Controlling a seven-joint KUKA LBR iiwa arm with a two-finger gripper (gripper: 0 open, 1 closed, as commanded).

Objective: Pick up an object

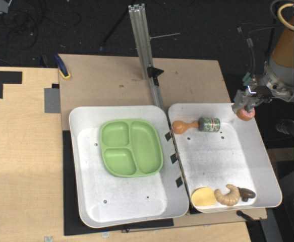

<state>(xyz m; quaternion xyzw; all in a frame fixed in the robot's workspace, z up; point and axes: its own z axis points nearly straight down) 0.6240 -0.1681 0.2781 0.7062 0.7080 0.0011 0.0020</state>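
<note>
End effector [246,104] raised over right bin's [268,170] far right corner, pinching pink object [246,114] between fingers, lifted above rim, so pick looks achieved. Left behind in bin: orange gourd [183,126], green can [209,124], yellow piece [203,197], croissant [228,195]. Green tray [131,147] in left bin.

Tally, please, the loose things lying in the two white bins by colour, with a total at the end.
Green: 2, the divided plate and the small can
Orange: 1, the pear-shaped toy
Yellow: 1, the round piece
Tan: 1, the curled piece
Dark brown: 1, the small piece
Total: 6
</note>
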